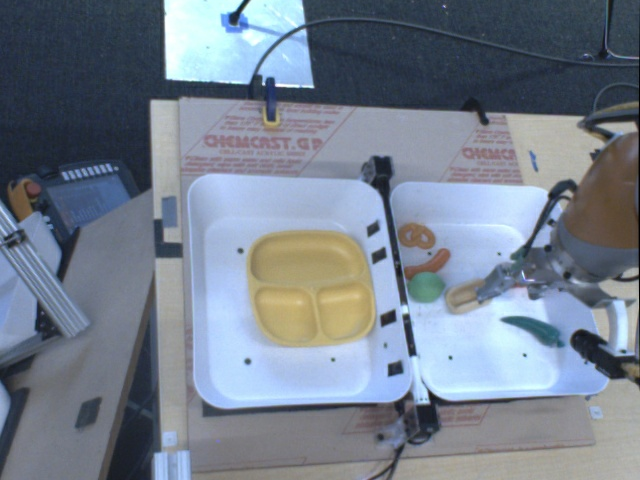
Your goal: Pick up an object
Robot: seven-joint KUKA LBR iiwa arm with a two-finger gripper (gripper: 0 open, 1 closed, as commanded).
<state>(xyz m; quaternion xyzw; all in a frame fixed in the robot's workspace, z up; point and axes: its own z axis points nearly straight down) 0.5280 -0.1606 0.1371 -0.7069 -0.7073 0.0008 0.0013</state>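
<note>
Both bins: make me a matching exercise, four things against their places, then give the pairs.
Things:
1. yellow tray
2. pretzel
3. green ball
4. dark green pepper

Places:
A. right bin, nearest its far edge
B. right bin, below the gripper in the picture
C. left bin, in the middle
D. right bin, close to the divider, just below the orange sausage

Pairs: 1-C, 2-A, 3-D, 4-B

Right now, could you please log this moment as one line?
gripper: low in right bin, at tan piece | grasp: unconfirmed | green ball: beside | yellow tray: left bin
</note>
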